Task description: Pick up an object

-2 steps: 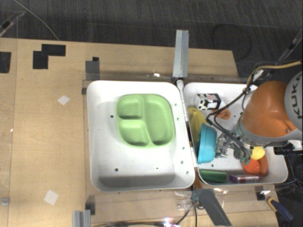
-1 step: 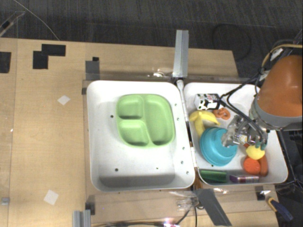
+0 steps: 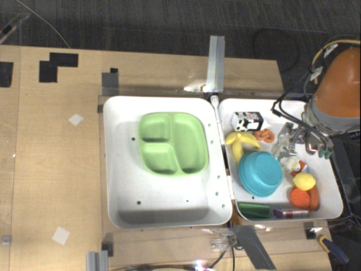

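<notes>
The right bin (image 3: 337, 203) holds several objects. Among them are a yellow banana (image 3: 241, 142), a blue bowl (image 3: 260, 173), a black-and-white box (image 3: 247, 120), an orange ring-shaped piece (image 3: 264, 134), a yellow lemon (image 3: 304, 181), an orange ball (image 3: 300, 197), a dark green item (image 3: 255, 210) and a purple pen (image 3: 290, 213). My gripper (image 3: 286, 145) hangs over the right bin's middle, just right of the banana and above the bowl's far edge. It stands open with nothing between its fingers. A small white-and-red object (image 3: 292, 164) lies just below it.
The left bin (image 3: 121, 151) carries a light green divided plate (image 3: 172, 143). A metal post (image 3: 216, 64) rises behind the wall between the bins. The arm's orange band (image 3: 340, 86) and cables overhang the right bin's far right corner.
</notes>
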